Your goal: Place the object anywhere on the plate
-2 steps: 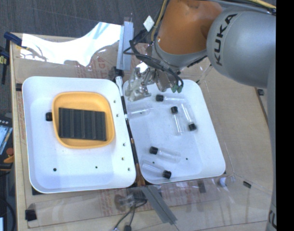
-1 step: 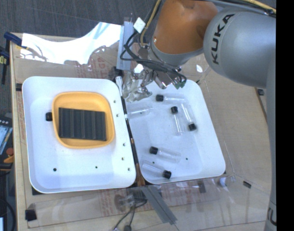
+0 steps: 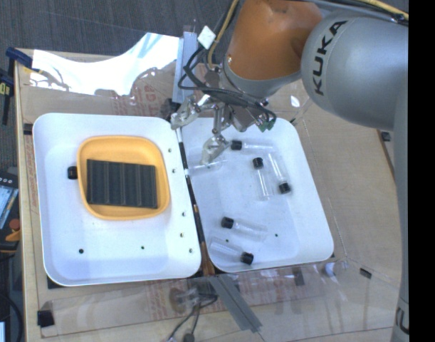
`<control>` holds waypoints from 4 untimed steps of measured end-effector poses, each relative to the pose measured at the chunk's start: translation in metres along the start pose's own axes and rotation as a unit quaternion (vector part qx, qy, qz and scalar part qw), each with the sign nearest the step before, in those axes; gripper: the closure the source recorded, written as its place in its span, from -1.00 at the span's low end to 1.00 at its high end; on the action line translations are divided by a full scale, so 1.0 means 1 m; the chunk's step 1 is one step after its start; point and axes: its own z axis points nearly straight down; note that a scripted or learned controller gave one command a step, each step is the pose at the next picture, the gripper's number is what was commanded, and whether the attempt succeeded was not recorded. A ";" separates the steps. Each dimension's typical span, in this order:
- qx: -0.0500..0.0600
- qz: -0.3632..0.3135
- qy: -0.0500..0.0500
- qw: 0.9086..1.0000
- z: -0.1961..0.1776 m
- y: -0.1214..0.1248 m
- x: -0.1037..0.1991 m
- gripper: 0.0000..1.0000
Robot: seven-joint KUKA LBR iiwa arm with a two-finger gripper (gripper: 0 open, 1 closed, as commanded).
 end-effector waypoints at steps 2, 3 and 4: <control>-0.001 -0.162 0.001 0.987 0.028 -0.007 -0.014 -1.00; 0.000 -0.123 0.000 0.992 -0.016 -0.006 0.001 -1.00; -0.003 -0.358 0.002 0.934 0.044 -0.011 -0.002 -1.00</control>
